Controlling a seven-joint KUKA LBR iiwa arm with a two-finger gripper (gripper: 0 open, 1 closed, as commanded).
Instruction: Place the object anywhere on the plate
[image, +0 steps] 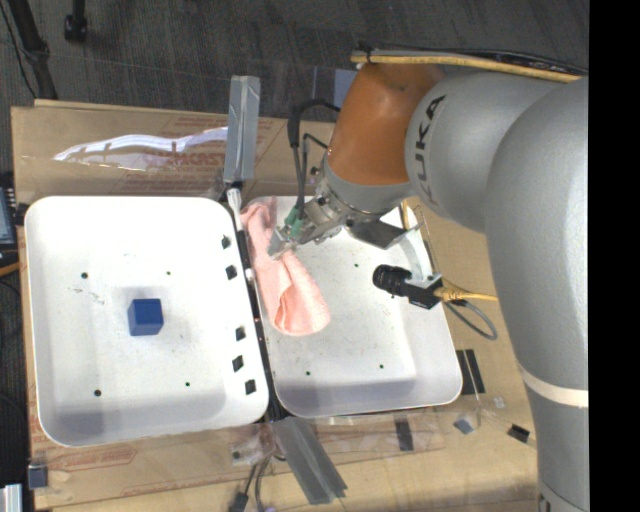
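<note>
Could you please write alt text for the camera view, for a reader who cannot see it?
A grey arm reaches from the right, its gripper at a pink cloth lying along the left wall of the right bin. A blue cube sits in the left bin.

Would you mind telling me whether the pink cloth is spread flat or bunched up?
Bunched up: the pink cloth lies in crumpled folds along the right bin's left wall.

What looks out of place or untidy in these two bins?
The pink cloth in the right bin lies crumpled, with its top bunched against the wall next to the left bin, right under the gripper. The blue cube sits squarely in the left bin. I see no plate in either bin.
</note>
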